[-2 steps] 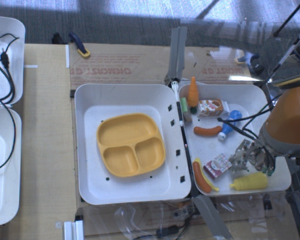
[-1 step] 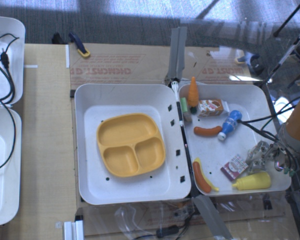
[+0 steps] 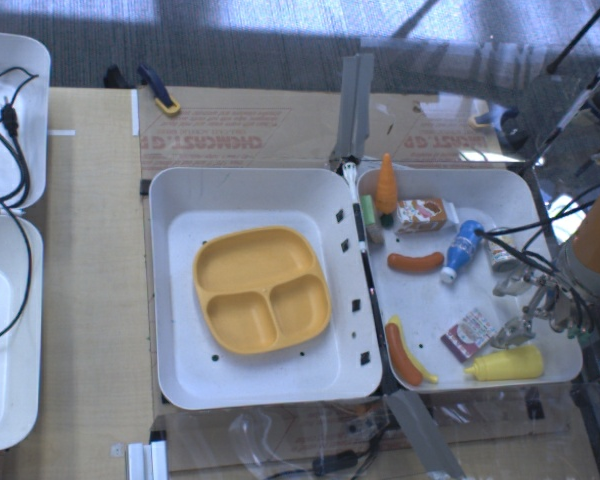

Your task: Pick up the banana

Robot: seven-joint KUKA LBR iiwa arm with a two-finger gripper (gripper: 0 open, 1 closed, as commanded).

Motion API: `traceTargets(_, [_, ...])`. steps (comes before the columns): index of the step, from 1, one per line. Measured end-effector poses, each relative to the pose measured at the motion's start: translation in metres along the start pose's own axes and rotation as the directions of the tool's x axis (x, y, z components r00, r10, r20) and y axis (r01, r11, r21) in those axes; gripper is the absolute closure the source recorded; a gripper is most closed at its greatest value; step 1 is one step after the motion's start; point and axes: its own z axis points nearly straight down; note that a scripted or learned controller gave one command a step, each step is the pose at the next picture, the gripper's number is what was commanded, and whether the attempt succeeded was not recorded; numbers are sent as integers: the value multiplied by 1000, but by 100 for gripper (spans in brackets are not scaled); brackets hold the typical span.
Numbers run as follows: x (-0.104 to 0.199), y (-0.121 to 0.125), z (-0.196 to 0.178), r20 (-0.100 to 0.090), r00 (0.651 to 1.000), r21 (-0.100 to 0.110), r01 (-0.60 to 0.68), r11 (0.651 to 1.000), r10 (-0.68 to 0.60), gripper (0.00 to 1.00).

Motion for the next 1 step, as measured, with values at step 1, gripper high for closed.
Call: traceTargets(1, [-1, 3, 0, 2, 993, -2, 115, 993, -115, 0])
